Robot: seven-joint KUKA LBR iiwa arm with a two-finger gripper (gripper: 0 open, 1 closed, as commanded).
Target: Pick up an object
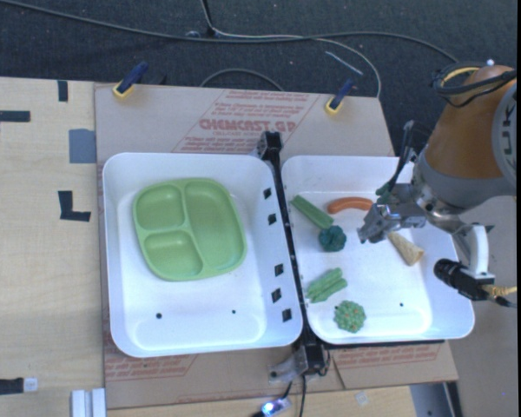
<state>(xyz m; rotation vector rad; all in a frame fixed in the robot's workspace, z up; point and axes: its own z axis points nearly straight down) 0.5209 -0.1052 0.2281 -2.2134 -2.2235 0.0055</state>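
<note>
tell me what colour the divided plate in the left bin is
Light green; the divided plate shows clearly in the camera view.

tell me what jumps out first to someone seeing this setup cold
The green divided plate alone in the left bin catches the eye first. Then the grey and orange arm, its gripper over the right bin, where small toy foods lie scattered, an orange sausage among them.

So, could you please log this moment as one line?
gripper: over right bin, nothing seen held | nearest: wedge, sausage | left bin: green plate
</note>
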